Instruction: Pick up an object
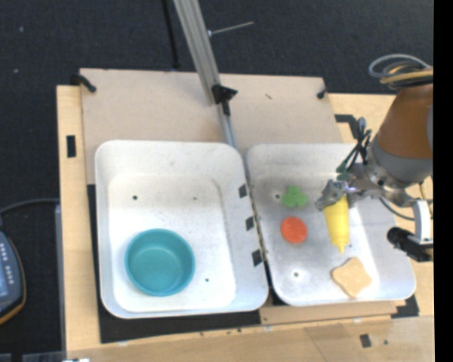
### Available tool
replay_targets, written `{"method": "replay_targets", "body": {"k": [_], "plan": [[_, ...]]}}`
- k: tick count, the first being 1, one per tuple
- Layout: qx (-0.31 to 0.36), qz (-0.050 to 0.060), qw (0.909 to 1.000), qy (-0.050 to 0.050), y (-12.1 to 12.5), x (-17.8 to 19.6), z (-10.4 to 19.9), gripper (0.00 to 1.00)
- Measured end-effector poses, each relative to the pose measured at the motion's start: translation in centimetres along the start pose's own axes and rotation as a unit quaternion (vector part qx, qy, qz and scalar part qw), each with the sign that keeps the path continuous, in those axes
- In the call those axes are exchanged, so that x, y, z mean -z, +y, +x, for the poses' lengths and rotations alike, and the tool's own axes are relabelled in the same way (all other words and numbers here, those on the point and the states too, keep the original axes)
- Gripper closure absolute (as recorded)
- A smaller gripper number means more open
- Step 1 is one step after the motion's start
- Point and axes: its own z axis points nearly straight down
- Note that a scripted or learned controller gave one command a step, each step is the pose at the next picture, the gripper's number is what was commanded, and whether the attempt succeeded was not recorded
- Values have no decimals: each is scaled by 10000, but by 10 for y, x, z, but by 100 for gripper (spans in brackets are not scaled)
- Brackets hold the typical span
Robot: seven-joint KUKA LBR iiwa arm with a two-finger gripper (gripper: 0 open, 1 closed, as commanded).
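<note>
Where bins meet — gripper [334, 195] (over corn [337, 225])

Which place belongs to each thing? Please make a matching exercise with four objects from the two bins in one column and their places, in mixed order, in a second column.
Things:
1. teal bowl
2. green object
3. tan piece
4. yellow object

Places:
A. right bin, near corner, closest to the front edge
B. left bin, front part
C. right bin, just under the gripper
D. right bin, just behind the orange-red round object

Pairs: 1-B, 2-D, 3-A, 4-C
</note>
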Motion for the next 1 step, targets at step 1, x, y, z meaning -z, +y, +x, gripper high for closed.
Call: {"method": "replay_targets", "body": {"k": [1], "plan": [[3, -1, 10000, -2, 5, 44, -4, 100]]}}
